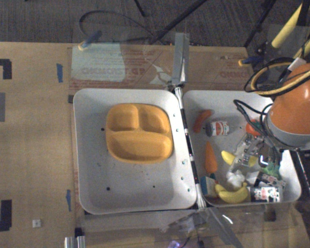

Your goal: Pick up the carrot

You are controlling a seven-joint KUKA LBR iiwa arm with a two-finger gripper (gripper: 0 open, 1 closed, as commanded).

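a: nearest the lens, what sits at the front of the right bin (294, 187)?

b: yellow banana (232, 194) along the front wall, just toward the camera from the gripper (246, 156), with a small black-and-white carton (265, 193) beside it and a crumpled white piece (234, 179) between banana and tool.

a: and the gripper itself?

b: it hangs low over the right bin's middle, under the grey wrist and the orange band of the arm (294, 107). its metal parts blur into the clutter beneath, so whether it is spread or pressed together i cannot tell. nothing can be made out between them.

a: where is the carrot (211, 158)?

b: lying in the right bin, away from the tool on the side nearer the dividing wall, at about the tool's own level in the picture. it runs roughly lengthwise, narrow end pointing away from the camera. it is apart from the gripper, untouched.

a: anything else near the tool?

b: a small yellow piece (227, 157) lies between carrot and tool. beyond the tool, farther from the camera, lie a white can with a red label (217, 128) and an orange-red sausage-like item (202, 120).

a: the other bin?

b: the left bin (88, 154), well apart from the tool past the divider, holds an orange sectioned plate (139, 132) with three compartments.
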